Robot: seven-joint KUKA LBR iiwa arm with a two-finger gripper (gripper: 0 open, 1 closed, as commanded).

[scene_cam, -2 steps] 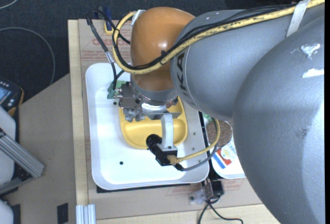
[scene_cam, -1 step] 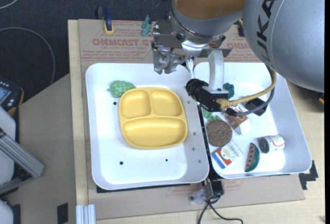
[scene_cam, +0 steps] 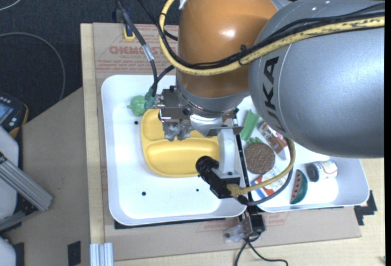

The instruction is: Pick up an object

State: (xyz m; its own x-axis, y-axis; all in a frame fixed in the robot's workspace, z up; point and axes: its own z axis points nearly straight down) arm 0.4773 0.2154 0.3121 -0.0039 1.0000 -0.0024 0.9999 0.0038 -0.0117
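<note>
One yellow object (scene_cam: pixel 177 151) lies in the left bin (scene_cam: pixel 122 155), directly beneath the gripper (scene_cam: pixel 183 127), whose state cannot be told. Step: descent to grasp; next, closure and lift.

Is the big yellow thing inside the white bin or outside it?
Inside. The yellow object lies on the floor of the left white bin, with the bin's rim all around it, partly under the robot arm.
</note>
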